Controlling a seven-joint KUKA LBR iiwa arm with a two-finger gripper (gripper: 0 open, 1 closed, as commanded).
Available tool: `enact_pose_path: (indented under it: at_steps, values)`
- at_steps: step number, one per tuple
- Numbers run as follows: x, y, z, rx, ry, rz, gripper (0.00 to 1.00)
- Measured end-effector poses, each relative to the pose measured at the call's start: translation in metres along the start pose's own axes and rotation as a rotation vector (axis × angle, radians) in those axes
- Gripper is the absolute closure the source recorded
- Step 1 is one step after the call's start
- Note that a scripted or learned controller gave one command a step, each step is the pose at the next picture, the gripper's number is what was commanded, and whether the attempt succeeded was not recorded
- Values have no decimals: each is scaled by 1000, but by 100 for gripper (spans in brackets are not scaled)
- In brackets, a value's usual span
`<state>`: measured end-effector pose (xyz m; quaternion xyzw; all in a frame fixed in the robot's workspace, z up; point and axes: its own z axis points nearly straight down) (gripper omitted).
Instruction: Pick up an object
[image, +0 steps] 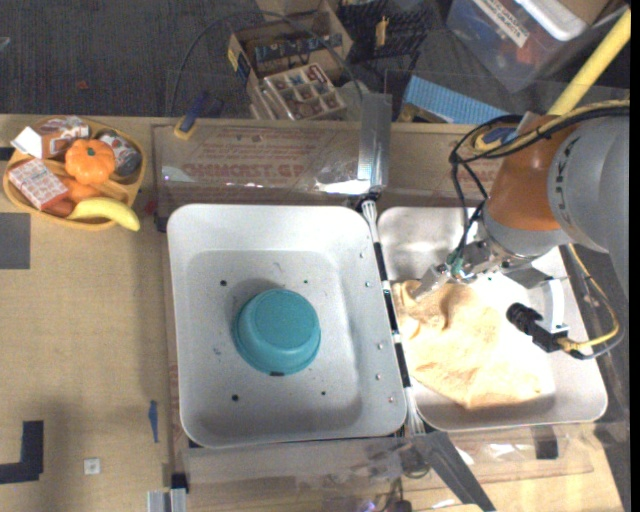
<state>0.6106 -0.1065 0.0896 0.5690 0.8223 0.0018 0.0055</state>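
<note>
Wooden bench (80, 340) at far left carries a dish of toy fruit (75, 175). Next, the left bin (200, 240) holds a teal bowl (278, 330), upside down near its middle. In the right bin (590, 400) lies a crumpled yellow cloth (475, 350); the gripper (455, 270) sits at the cloth's upper left edge, but whether its jaws are spread or pinching cannot be told.

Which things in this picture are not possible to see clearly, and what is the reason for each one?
- Gripper, camera view: its fingers are small and blurred against the tan cloth, so any grip is unclear.
- Right bin: the cloth and arm cover much of its floor.
- Teal bowl in the left bin: upside down, inside hidden.
- Labels on the boxes in the yellow dish: too small.
</note>
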Motion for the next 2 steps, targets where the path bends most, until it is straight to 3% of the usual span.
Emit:
enact_pose_path:
  at_steps: [1,2]
  values:
    - [-31,9,-50,7,2,244,0]
    - [-29,-18,1,4,3,167,0]
